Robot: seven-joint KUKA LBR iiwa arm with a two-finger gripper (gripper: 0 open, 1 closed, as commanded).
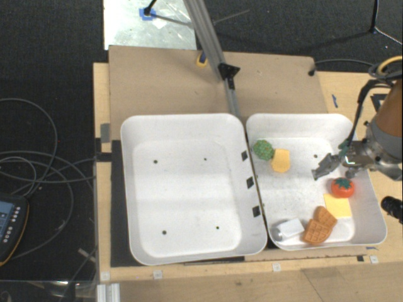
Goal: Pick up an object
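Two white bins on the bench: left bin and right bin, touching along the middle seam.

Count, all in the right bin, six items, one of each:
- green broccoli-like piece, near the seam, upper part of the bin
- yellow chunk, touching or just beside the green piece, on its right
- red tomato with a green top, toward the bin's right side
- flat yellow slice, directly below the tomato, touching it or nearly so
- brown waffle, below-left of the yellow slice, edges overlapping or touching
- small white block, just left of the waffle, at the bin's near wall

Relative to the tomato: the gripper sits just above-left of it, close, not on it. Fingers look spread apart, nothing between them. Tips hang over bare bin floor, between the yellow chunk and the tomato. Arm comes in from the right, over the bin's right rim.

Writing: none readable. No labels or brands legible on the toys or bins. Three dark clips along the seam, too small to read.

Off the bench, far left of the tomato: a dark handheld pendant on the floor with cables; screen text too small to make out.
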